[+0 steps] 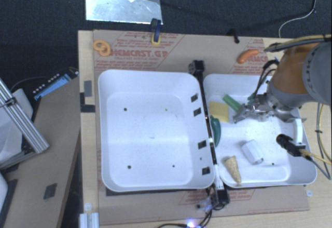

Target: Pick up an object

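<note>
Taking the right-hand bin [298, 172] as landmark: nearest its front rim lies a tan cone [233, 168], behind it a white cylinder [252, 151]. Farther back, my gripper [239, 115] hovers beside a yellow block [219, 111] and green stick [232, 102]; whether it is closed, I cannot tell.

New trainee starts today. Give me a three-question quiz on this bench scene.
1. True or false: the gripper is over the right bin.
2. Which lies nearest the right bin's front edge? A) yellow sponge B) cone-shaped object C) green stick
3. Name the small pale cylinder-like item's colour.

Key: 1 true; 2 B; 3 white.
</note>
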Motion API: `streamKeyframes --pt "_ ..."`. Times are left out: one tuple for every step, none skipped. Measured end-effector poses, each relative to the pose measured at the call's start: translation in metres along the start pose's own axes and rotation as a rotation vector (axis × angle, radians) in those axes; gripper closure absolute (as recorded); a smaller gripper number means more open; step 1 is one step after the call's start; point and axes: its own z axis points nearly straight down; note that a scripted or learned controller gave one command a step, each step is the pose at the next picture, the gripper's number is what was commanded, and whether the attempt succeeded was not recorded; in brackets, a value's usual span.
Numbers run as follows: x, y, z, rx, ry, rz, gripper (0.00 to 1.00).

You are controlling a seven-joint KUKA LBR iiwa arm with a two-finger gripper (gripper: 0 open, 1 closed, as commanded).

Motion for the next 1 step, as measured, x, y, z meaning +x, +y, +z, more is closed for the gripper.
streamKeyframes --pt "0.0687 -0.0344 -0.0385 -0.002 0.003 -0.012 0.0"
